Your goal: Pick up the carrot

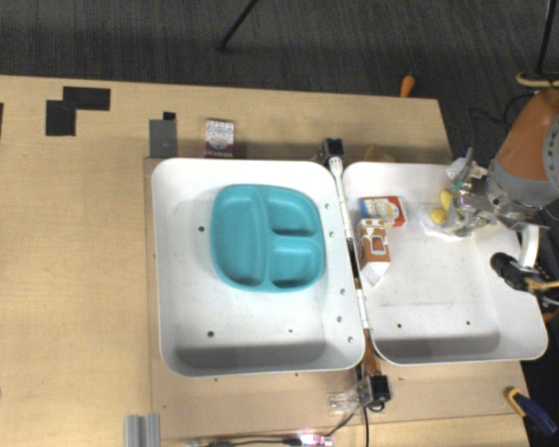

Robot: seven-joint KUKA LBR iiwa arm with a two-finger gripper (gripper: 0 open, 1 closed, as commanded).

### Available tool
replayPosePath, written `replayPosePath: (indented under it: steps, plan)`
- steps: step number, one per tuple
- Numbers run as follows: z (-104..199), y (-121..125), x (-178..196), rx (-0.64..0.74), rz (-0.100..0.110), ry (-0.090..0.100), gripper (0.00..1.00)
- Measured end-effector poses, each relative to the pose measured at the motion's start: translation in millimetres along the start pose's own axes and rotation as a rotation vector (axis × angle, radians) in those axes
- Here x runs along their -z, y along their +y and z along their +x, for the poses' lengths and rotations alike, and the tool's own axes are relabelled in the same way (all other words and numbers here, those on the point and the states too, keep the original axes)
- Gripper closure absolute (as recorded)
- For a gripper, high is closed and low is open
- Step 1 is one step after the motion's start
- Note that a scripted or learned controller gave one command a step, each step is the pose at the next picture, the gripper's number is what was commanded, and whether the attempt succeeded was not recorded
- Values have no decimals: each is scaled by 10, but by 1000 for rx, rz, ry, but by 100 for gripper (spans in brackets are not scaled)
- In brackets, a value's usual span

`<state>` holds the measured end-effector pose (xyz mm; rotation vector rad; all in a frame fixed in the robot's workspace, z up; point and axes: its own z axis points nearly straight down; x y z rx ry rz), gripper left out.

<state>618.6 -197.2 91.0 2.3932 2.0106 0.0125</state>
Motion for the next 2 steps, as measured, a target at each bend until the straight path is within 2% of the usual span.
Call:
replayPosePath:
  steps: [1, 2]
  plan:
    - [231, -561, 539, -153, 13, 5, 100]
    - [91, -500, 2482, -49, -4, 1, 100]
